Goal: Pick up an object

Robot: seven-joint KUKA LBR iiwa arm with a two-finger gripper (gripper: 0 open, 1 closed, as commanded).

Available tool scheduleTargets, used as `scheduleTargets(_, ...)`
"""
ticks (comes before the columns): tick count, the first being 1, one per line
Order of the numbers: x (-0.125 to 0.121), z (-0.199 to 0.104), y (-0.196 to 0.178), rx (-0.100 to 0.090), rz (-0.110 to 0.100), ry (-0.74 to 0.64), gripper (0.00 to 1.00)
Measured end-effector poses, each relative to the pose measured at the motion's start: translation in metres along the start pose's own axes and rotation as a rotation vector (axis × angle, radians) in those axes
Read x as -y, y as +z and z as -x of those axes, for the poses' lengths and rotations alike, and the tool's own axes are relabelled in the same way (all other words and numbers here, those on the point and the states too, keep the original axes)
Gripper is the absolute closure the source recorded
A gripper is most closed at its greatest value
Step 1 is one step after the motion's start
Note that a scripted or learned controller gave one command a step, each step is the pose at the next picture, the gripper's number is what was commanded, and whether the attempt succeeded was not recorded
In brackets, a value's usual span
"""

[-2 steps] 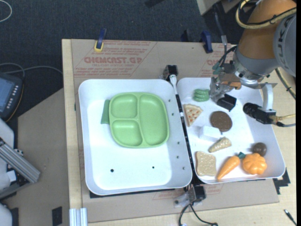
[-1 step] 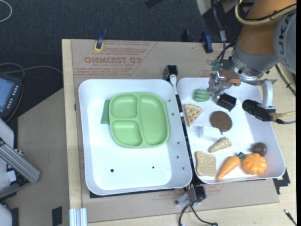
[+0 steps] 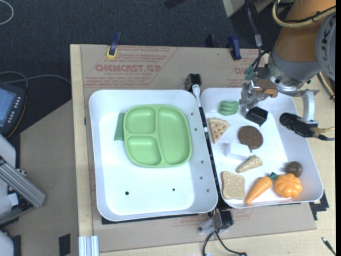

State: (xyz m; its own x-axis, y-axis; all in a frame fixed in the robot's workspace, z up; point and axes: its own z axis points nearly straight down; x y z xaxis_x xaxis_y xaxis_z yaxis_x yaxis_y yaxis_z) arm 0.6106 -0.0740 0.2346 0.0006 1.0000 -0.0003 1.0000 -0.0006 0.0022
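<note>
Nearest the camera, along the front edge of the right bin [image 3: 314, 159], lie a slice of toast [image 3: 233, 185], a toy carrot [image 3: 259, 189] and an orange bell pepper [image 3: 288, 185], with a small brown lump [image 3: 293, 168] just behind the pepper. All of these sit well apart from the hand [image 3: 251, 101], toward the camera from it. Closer to the hand lie a pale bread wedge [image 3: 249, 164], a white block [image 3: 236, 149], a round brown cookie [image 3: 250, 136] and a pizza slice [image 3: 217, 128]. A black block [image 3: 257, 115] lies just beside the hand on its camera side, and a green ridged disc [image 3: 229, 108] lies just to the hand's side, toward the left bin [image 3: 101, 159]; whether either touches it is not clear. The hand hangs low at the back of the right bin, under the grey wrist and orange band of the arm [image 3: 301, 31]. How far its fingers are spread cannot be made out, and nothing can be seen held between them. A black cylindrical fitting [image 3: 296, 124] lies on the hand's other side, at the bin's far rim. Farther off, the left bin holds a green divided plate [image 3: 157, 135]. Both bins rest on a brown board [image 3: 133, 63] on the tabletop.
</note>
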Motion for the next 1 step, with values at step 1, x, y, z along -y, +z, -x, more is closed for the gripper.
scheduleTargets(1,0.002,-0.0129,0.0069,-0.001,-0.004,-0.002,1.0)
